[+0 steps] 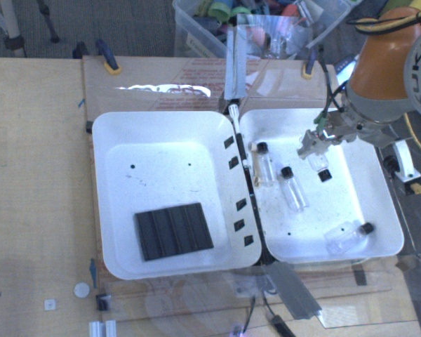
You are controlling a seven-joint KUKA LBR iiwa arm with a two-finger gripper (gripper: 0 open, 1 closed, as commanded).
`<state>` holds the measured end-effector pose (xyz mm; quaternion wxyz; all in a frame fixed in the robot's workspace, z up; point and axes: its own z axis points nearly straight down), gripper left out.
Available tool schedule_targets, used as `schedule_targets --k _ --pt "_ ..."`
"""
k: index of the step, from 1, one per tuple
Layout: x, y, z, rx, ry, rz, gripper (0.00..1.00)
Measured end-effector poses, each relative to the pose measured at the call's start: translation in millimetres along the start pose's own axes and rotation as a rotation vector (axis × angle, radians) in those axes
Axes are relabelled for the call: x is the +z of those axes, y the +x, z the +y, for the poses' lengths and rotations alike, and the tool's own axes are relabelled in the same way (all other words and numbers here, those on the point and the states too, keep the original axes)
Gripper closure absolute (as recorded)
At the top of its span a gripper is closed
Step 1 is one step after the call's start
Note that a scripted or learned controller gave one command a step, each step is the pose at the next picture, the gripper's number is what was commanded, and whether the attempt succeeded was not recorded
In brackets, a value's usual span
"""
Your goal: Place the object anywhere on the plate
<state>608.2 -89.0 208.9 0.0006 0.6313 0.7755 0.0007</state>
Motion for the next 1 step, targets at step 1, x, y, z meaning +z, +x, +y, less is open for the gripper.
schedule_targets --k 1 --pt "-93.2 85.4 -14.9 0.028 0.001 0.0 1.0"
